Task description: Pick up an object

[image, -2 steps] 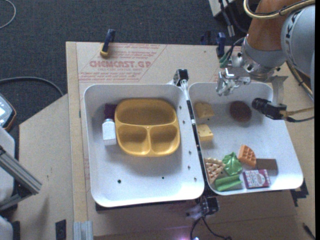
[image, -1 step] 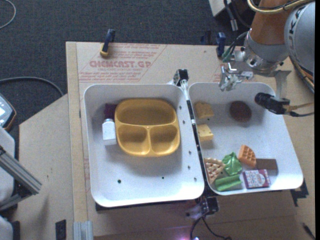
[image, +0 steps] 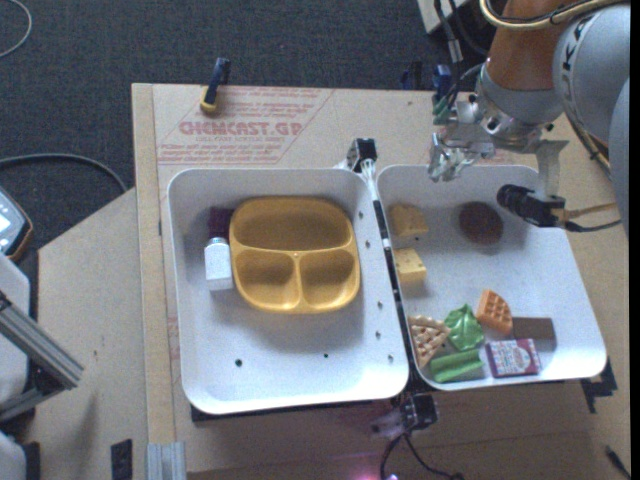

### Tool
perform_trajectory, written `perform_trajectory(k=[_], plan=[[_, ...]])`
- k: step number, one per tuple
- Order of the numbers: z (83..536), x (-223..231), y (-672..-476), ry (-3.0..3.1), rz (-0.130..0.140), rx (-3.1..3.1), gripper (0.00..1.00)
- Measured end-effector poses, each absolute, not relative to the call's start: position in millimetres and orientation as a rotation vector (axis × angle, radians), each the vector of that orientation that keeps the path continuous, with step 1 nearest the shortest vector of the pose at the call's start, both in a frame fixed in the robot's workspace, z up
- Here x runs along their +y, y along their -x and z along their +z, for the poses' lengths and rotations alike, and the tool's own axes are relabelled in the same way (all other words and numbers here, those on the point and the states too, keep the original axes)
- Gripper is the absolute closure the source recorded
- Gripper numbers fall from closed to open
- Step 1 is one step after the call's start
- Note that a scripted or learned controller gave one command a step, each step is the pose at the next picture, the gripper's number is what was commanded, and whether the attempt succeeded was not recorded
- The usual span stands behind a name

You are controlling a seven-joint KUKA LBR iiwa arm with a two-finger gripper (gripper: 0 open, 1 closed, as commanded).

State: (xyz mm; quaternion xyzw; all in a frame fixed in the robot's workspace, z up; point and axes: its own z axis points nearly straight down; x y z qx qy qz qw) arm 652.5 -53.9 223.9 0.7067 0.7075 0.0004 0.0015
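The cookie point(image: 481, 223) lies at the far end of the right bin point(image: 575, 298), just right of the gripper point(image: 445, 168). The gripper could drop on bare floor and grab nothing. It hangs above the bin's far edge, and I cannot tell if it is apart or together.

One fixed camera above the bench, looking down at a slant.

It takes in both white bins whole: the left bin point(image: 190, 298) fills the middle of the frame and the right bin point(image: 570, 298) sits toward the right edge. The bench point(image: 150, 148) runs up to dark floor at the top. The arm point(image: 545, 28) enters at the upper right, large in frame and near the lens.
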Motion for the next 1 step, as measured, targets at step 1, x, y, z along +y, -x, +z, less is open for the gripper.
perform_trajectory(k=[1], plan=[[222.3,-54.5,-652.3,-2.219,-0.001,2.222,1.00]])
